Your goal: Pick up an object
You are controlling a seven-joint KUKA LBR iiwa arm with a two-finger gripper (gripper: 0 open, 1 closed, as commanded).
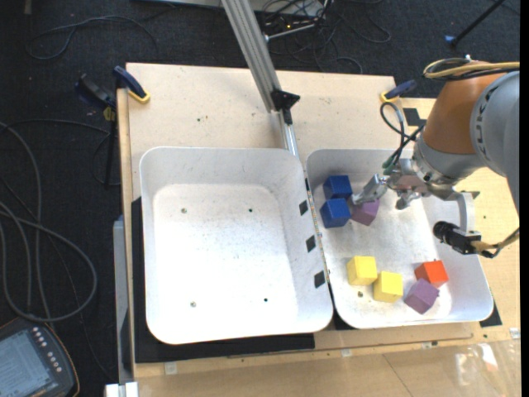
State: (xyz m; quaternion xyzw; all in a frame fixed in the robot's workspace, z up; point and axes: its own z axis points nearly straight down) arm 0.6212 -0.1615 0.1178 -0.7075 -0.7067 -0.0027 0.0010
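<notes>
**Over the right bin, gripper beside a purple cube**

Above the right bin [471, 304], you see the gripper [382, 187] low over the upper part of the tray, reaching in from the right on the grey arm [496, 126] with its orange band [450, 118]. Its fingers look spread, and no block sits between them, so read it as released and holding nothing. Just below the left finger lies a purple cube [364, 212], close to the fingertip; whether they touch, you cannot tell.

Left of that cube, two blue cubes [335, 187] sit one behind the other against the bin's left wall, the nearer one [334, 212] just beside the purple cube.

Toward the front of the same bin you find two yellow cubes [362, 270] side by side, the second [388, 285] slightly nearer the front rim. To their right sit an orange cube [431, 272] and a second purple cube [422, 295], touching or nearly so.

The left bin [157, 246] lies alongside, its rim meeting the right bin's.
</notes>
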